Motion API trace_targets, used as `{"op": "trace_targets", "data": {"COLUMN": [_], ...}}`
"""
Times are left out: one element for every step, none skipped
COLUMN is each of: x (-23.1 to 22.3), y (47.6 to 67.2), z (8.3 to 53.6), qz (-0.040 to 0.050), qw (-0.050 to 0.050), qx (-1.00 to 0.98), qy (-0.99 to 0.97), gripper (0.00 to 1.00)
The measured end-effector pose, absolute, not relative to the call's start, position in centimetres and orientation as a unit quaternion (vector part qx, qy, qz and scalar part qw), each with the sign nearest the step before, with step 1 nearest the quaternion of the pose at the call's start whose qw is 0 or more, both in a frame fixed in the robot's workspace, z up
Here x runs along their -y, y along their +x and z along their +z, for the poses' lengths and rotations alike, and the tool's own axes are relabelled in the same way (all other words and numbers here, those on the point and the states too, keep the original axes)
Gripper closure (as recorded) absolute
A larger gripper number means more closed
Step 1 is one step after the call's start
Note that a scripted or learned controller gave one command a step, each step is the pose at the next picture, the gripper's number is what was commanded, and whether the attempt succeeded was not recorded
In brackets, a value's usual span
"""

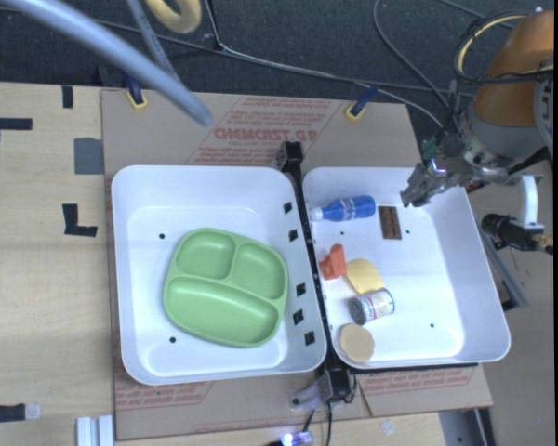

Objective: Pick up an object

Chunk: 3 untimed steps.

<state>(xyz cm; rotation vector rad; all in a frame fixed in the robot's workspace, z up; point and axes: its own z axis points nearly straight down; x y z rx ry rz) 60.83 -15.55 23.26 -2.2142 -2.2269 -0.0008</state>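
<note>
Bins: 2, white, shallow, side by side and touching along a black centre seam, prob. so items can be shifted from one to the other. Left bin [139, 249] holds 1 item: green divided plate [227, 286], 3 compartments, lying flat at bin centre, nothing on it. Right bin [446, 286] holds 6 small items, all crowded toward its 9 o'clock side next to the seam, leaving the 3 o'clock half bare; judged a loose scatter, not a sorted layout. Arm: 1, grey w/ orange band, coming in from 3 o'clock; gripper [418, 193] sits over the right bin's 1 o'clock corner, tips angled down and toward 9 o'clock. Jaw state: cannot tell, tips dark and too small to separate; nothing seen between them. Candidate items, largest first: blue bottle [346, 209] x1, on its side at bin's 11 o'clock; yellow block [364, 274] x1, near centre-left; tan disc [357, 343] x1, at 7 o'clock; small can [375, 306] x1, tipped over, between block and disc; orange piece [332, 264] x1, touching block at its 9 o'clock; brown block [389, 222] x1, nearest to gripper, just beside bottle. Judgement: pick not yet made; brown block or bottle the likeliest target by proximity
</note>
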Motion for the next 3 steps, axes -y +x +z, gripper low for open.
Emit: {"op": "trace_targets", "data": {"x": [11.1,5.3,0.0], "y": [59.4,59.5,58.1], "z": [22.8,22.2,23.1], "qz": [0.0007,0.0002,0.0003], "qw": [0.001,0.001,0.001], "qx": [0.709,0.709,0.709], "qy": [-0.706,-0.705,-0.705], "gripper": [1.0,1.0,1.0]}}
